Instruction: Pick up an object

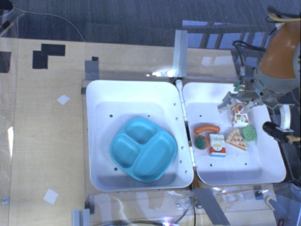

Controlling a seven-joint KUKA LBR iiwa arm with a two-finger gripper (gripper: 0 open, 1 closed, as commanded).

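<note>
**Robot arm reaches over a bin of toy food**

A grey KUKA arm (pixel 282 55) with an orange band reaches in from the right, its gripper (pixel 241 99) low over the back of the right-hand white bin (pixel 207 171). A small white and red carton (pixel 239 116) lies directly beneath the fingers; whether the fingers are open or closed on it cannot be told from this angle. Near the carton in the same bin lie a toy hot dog (pixel 207 129), a small green ball (pixel 201 142), a red and white box (pixel 217 145), a toy pizza slice (pixel 236 140) and a knobbly green piece (pixel 249 133) just beside the slice. In the left-hand white bin (pixel 99 121) a blue divided plate (pixel 143 149) sits near the middle, tilted askew.
</note>
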